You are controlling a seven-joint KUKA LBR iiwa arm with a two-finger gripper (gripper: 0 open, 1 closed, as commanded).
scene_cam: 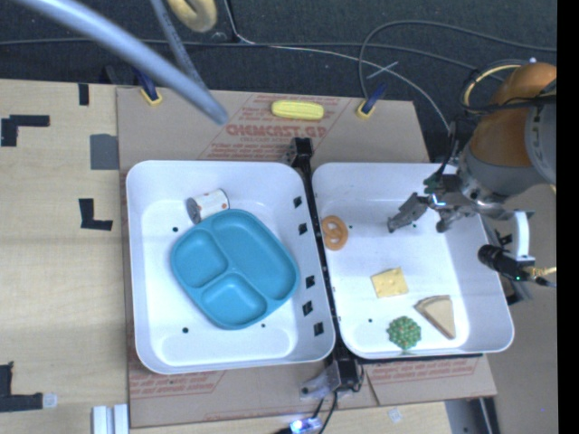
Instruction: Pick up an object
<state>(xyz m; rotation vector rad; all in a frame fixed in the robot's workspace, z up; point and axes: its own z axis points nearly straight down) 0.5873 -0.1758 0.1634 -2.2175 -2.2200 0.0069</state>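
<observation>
- The gripper point(427, 212) hangs over the upper right part of the right bin point(362, 183), its two fingers spread apart with nothing between them
- No object is lifted yet, so by my reading the pick itself remains to be done
- Candidates in the right bin: a pretzel point(335, 232) near the left wall, a yellow cheese slice point(390, 283) in the middle, a green broccoli piece point(404, 333) near the front wall, and a tan bread wedge point(438, 315) just beside it
- All four lie flat on the bin floor, apart from the gripper; the pretzel and cheese look nearest
- The left bin point(145, 269) holds a blue divided tray point(234, 268) and a small can point(207, 204) touching the tray's upper edge
- A yellow banana point(297, 110) rests on the cardboard behind the bins
- Remaining, as I judge it: choose one item, descend over it, close, and raise it
</observation>
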